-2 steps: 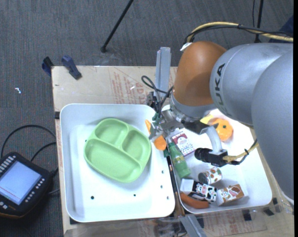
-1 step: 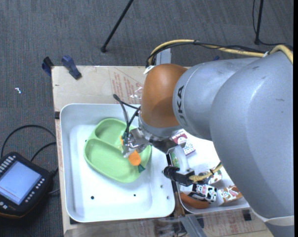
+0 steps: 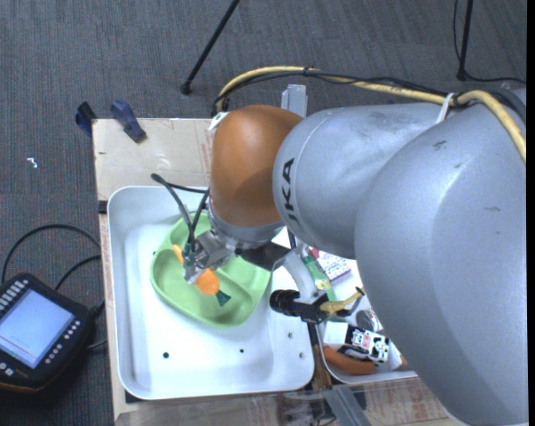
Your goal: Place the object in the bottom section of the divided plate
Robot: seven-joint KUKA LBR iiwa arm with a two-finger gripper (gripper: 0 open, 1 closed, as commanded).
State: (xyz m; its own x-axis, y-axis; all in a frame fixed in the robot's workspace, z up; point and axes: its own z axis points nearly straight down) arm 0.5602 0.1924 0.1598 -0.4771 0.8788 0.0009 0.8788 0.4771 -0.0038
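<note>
A green divided plate (image 3: 174, 284) lies tilted in the left white bin (image 3: 134, 327). My gripper (image 3: 196, 267) hangs low over the plate's middle, reaching down from the orange wrist band. An orange carrot-like toy (image 3: 208, 282) with a dark green tip (image 3: 223, 298) sits right at the gripper's tip, over the plate's lower right part. Whether it is held or resting on the plate is unclear. A second small orange piece (image 3: 177, 254) shows on the plate's left part, beside the gripper.
The right bin (image 3: 338, 375) holds a yellow banana-like toy (image 3: 344, 304), a black-and-white item (image 3: 365, 341), an orange thing (image 3: 351, 362) and a printed packet (image 3: 331, 266). The arm's bulk covers most of that bin. Blue clamps (image 3: 125, 119) grip the bench's far-left corner.
</note>
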